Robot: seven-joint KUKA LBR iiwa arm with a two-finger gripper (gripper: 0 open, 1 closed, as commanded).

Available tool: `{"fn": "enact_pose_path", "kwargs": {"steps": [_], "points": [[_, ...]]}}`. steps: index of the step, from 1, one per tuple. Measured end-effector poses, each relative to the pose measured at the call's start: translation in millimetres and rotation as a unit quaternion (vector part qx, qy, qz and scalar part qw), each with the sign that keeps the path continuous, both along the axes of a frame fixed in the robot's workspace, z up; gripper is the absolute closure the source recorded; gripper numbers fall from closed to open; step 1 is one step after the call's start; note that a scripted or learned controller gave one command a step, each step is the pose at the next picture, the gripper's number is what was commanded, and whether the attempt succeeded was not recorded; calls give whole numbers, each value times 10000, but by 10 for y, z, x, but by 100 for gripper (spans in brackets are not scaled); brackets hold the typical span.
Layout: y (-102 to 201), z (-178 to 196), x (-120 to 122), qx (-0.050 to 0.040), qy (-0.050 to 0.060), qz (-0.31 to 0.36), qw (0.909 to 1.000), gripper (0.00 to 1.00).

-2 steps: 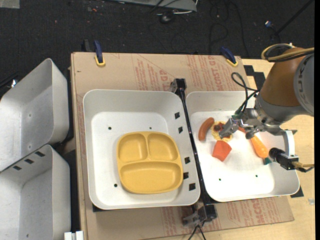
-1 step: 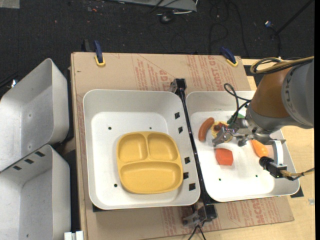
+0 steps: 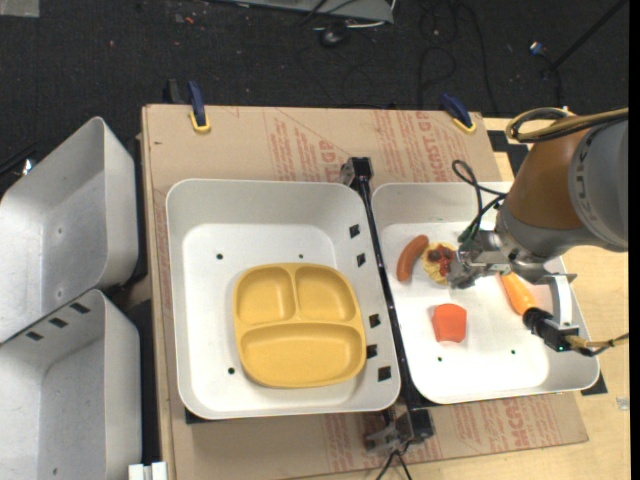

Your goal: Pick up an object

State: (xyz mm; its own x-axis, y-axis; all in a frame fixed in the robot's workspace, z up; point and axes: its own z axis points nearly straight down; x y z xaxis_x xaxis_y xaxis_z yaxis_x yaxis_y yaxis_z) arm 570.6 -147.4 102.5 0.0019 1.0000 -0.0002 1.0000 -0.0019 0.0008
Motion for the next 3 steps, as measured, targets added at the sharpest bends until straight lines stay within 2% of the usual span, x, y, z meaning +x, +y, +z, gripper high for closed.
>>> {"fn": "enact_pose_path", "kwargs": {"steps": [1,2,3], "points": [[45,617,66,-6,-29,26,10000,100],[52,1059,131,-6,-22,26,10000,100],[52,1321,141,-4,-17,24,10000,100]]}}
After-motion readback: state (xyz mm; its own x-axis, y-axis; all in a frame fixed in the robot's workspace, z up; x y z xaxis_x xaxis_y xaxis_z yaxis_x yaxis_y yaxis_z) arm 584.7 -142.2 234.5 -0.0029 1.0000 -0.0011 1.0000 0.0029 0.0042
